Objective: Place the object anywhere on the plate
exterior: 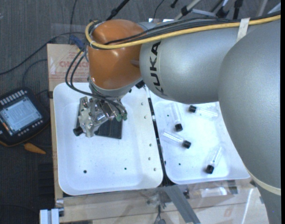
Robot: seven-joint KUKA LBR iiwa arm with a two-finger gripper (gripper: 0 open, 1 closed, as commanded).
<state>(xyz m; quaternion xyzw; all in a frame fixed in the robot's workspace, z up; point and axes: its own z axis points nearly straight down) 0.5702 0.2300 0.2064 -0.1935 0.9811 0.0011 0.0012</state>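
While the gripper (89, 125) hangs low in the left bin (72, 171), a dark flat square (110, 129) lies touching it at 3 o'clock.
Whether its jaws grip anything, I cannot tell. The orange wrist (112, 59) looms at 12 o'clock, hiding the bin's top. Four clear tubes with black caps (177, 139) lie scattered in the right bin (198, 174), 3 o'clock. A handheld screen (18, 115) sits at 9 o'clock, outside the bins.

The grey arm (203, 55) sweeps in from the right, orange band (112, 55) bent over its wrist, and the gripper (93, 118) points straight down, hanging low.
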